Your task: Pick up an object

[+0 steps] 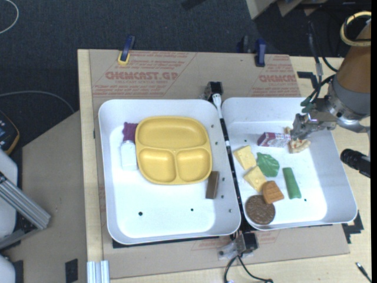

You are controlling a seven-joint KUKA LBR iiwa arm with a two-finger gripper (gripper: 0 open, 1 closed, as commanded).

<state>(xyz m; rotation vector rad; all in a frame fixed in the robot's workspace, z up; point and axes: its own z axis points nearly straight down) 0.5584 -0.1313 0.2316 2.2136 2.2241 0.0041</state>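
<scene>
The worktop (100, 158) is a pale wooden board with a brown sheet printed in red lettering along its far part. Two shallow white bins lie on it side by side, touching along their inner edges: the left bin (118, 211) and the right bin (330, 199). A yellow clamp (125, 53) and a blue clamp (260, 50) grip the far edge.

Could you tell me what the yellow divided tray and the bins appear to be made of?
The yellow divided tray looks like moulded plastic, smooth and semi-matte, with soft rounded compartments. The white bins seem thin formed plastic, slightly glossy, with rounded corners and rolled rims.
</scene>
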